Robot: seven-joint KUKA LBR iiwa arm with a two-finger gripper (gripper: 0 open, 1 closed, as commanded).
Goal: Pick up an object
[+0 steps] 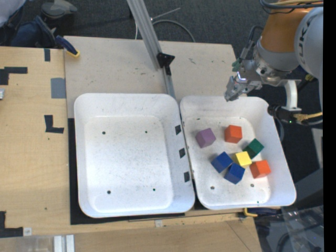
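The right bin [273, 190] holds several small cubes: a purple one [206, 137], an orange-red one [233, 134], a green one [255, 147], a yellow one [243, 158], two blue ones [222, 161] [234, 173] and another orange one [260, 168]. My gripper [233, 91] hangs above the bin's far rim, up and to the right of the purple cube. Nothing shows between its fingers, which sit close together.
The left bin [126, 156] lies beside the right one. A slanted metal pole [149, 33] crosses the bench behind the bins. The grey and orange arm [286, 30] fills the upper right corner.
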